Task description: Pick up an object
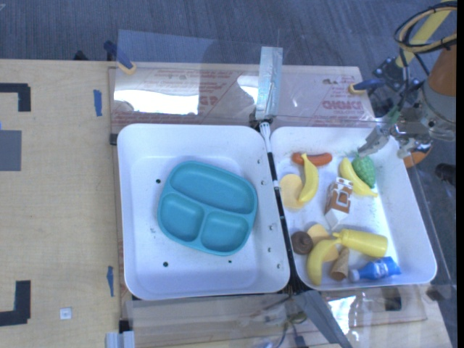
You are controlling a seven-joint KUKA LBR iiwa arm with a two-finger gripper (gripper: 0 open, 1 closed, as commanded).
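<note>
gripper (378, 141) above right bin's (424, 227) corner

Light: bright, even overhead | Glare: clear panel (156, 100) behind the bins | Shadows: faint | Focus: slightly soft, right edge blurred

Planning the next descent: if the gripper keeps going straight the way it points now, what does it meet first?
Most likely the green toy lying against a yellow banana at the right bin's far right. The gripper sits just above it, angled down-left. Depth is unclear from this single view, so it could miss.
</note>
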